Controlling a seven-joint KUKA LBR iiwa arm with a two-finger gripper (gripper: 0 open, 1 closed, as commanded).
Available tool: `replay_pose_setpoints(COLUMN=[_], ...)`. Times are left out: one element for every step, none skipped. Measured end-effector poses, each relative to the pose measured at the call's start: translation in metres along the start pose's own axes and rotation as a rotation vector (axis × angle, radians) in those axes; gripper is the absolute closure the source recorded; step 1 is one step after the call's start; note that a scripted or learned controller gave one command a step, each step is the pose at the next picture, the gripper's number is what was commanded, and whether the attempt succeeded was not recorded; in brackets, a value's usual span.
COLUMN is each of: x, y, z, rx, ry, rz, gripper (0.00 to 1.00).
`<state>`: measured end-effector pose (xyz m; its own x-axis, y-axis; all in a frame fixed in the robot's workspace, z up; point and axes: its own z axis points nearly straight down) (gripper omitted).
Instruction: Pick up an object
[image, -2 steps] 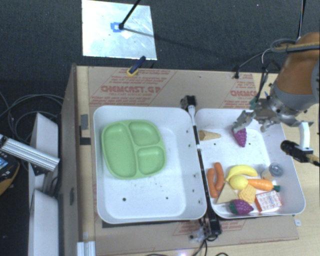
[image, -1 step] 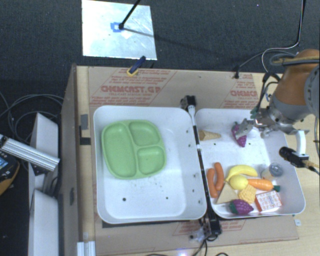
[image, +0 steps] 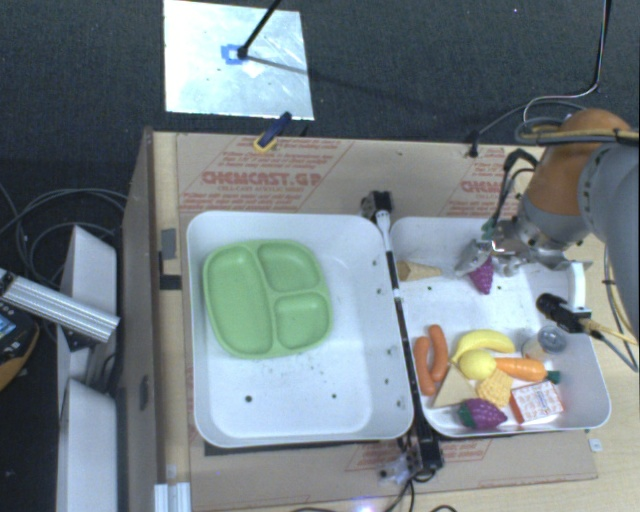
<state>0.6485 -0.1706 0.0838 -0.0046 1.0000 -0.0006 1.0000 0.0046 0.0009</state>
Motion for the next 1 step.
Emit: replay_pose_setpoints(x=[-0.0001], y=[0.0016], z=[-0.0119], rx=[-0.005], ry=[-0.001], rz=[-0.003], gripper=[1.00])
